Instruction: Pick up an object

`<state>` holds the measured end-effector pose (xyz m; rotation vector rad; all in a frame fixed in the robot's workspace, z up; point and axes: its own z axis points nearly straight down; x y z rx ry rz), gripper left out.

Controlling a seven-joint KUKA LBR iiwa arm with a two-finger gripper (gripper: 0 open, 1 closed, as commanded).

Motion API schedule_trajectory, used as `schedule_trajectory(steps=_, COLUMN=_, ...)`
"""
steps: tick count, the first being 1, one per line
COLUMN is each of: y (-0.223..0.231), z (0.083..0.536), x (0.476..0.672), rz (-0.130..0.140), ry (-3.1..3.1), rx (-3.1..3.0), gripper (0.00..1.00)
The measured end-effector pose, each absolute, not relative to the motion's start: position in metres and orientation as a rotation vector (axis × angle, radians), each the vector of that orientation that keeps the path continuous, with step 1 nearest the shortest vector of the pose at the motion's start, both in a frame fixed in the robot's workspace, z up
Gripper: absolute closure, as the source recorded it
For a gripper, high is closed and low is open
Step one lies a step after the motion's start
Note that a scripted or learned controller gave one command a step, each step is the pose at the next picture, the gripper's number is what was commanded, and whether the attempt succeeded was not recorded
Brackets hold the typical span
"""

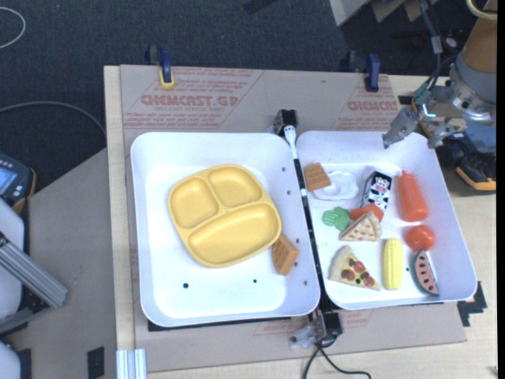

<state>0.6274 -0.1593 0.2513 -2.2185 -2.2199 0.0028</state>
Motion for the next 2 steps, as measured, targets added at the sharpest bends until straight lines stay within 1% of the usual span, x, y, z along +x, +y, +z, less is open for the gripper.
schedule_trajectory(steps=1, y=-0.159, z=0.261, x=0.628, rz=0.002, ry=-2.223, rx=-2.218, gripper=1.00)
schedule_trajectory(steps=2, y=-0.082, z=0.233, x=0.609, rz=0.004, ry=-2.224, rx=-2.206, gripper=1.00)
